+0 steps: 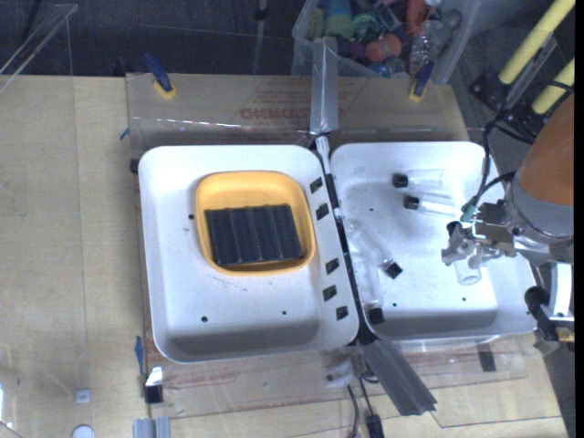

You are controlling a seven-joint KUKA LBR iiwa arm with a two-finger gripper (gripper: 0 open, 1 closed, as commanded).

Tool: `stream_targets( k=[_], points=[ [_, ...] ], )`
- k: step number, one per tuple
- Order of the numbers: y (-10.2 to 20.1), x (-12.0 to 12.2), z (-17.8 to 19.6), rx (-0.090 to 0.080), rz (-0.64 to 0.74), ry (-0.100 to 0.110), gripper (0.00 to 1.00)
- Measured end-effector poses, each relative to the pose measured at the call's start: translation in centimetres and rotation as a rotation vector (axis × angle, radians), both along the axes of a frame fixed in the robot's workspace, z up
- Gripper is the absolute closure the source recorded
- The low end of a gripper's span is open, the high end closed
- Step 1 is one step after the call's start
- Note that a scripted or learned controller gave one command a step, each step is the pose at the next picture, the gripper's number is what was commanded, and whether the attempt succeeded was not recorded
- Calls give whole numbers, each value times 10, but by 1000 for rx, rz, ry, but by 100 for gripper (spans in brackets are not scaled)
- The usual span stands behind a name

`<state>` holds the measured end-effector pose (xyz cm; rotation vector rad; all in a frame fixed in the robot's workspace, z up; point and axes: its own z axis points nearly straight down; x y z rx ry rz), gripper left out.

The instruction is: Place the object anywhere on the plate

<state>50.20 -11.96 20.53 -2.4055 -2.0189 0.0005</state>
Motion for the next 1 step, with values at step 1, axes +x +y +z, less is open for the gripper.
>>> stream_targets(
  k=[1],
  points=[
    [0, 0, 0, 0, 0, 0, 0]
  ],
)
